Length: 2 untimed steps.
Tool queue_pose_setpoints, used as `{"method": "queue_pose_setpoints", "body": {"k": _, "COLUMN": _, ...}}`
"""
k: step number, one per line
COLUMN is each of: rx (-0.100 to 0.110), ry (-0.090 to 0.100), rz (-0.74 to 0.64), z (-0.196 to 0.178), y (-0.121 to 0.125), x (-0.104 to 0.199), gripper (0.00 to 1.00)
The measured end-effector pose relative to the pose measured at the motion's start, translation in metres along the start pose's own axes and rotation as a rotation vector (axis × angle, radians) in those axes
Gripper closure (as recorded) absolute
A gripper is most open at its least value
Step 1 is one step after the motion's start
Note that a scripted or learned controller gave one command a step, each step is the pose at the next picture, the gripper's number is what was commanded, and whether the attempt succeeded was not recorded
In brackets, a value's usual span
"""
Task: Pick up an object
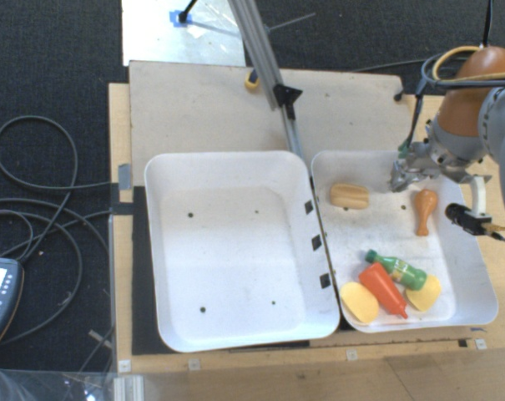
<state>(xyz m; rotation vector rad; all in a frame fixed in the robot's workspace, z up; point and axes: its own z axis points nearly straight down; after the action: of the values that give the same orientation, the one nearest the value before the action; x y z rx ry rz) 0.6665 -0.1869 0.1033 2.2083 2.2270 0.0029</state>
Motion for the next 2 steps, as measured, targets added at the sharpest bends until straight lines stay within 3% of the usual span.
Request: {"method": "queue_pose_setpoints", "body": {"k": 2, "rx": -0.005, "ry": -0.001, "rz": 0.005, "z": -0.115, "y": -0.006, "x": -0.004, "gripper": 1.0}}
